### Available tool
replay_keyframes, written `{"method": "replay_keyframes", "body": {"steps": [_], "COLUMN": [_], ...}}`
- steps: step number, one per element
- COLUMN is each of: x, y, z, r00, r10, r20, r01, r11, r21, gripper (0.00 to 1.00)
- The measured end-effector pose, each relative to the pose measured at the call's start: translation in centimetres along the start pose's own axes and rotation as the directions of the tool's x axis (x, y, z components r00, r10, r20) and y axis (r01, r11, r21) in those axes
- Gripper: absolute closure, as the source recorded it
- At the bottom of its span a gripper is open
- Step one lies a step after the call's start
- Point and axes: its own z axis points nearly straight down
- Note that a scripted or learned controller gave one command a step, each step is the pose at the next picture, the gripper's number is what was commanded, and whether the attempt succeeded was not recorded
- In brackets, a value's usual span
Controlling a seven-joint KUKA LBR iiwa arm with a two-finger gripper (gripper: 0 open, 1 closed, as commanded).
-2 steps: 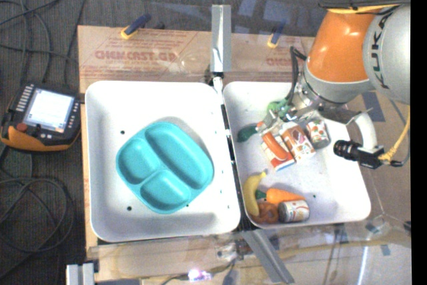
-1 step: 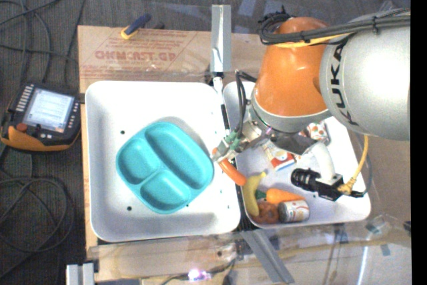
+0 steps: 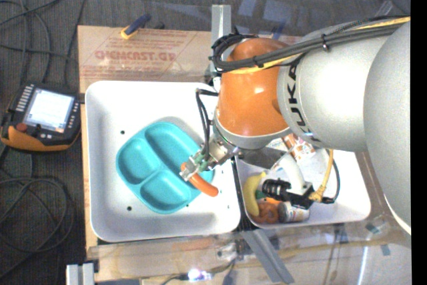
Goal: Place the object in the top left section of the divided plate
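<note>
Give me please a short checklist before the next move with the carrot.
1. Orange carrot secured in the gripper: cannot tell; its green end meets the gripper.
2. Carrot over the top left section: not ok; it is at the right edge of the teal plate.
3. Top left section free: ok.
4. Plate flat inside the left bin: ok.

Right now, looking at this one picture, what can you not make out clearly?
- The right bin: the arm covers its upper part in the camera view, so the things there are partly hidden.
- The pincer and the carrot: too small and blurred to tell whether the carrot is gripped.
- The plate: the pincer hides its right edge.
</note>
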Motion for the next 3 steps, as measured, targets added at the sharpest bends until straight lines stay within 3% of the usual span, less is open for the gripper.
{"method": "replay_keyframes", "body": {"steps": [2, 3], "x": [-0.1, -2.3], "y": [0.0, -1.5], "z": [-1.6, 1.2], "r00": [1.0, 0.999], "r10": [0.002, -0.047], "r20": [-0.003, 0.002], "r01": [-0.002, 0.047], "r11": [1.0, 0.999], "r21": [0.004, -0.002], "gripper": [1.0, 1.0]}}
